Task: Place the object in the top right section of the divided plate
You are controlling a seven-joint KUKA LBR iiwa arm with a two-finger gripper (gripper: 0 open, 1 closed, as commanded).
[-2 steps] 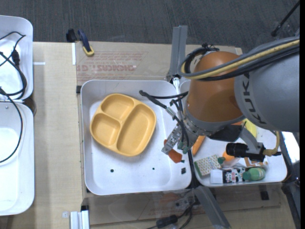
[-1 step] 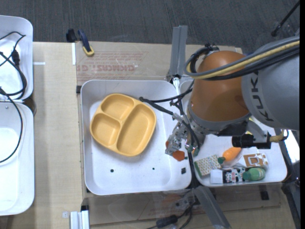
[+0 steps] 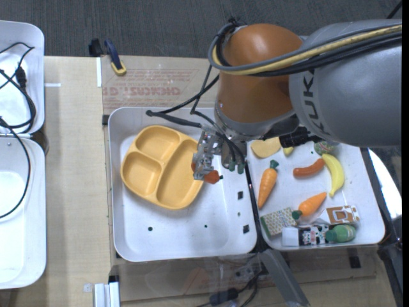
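One small orange-red object [image 3: 211,177] sits pinched at the tips of your pincer [image 3: 208,171], jaws narrow around it, right at the plate's [image 3: 160,166] right rim. Plate's a yellow three-section one in the left bin [image 3: 179,235]. Likely target section lies just left and up from the pincer, near the plate's upper right edge — short move.
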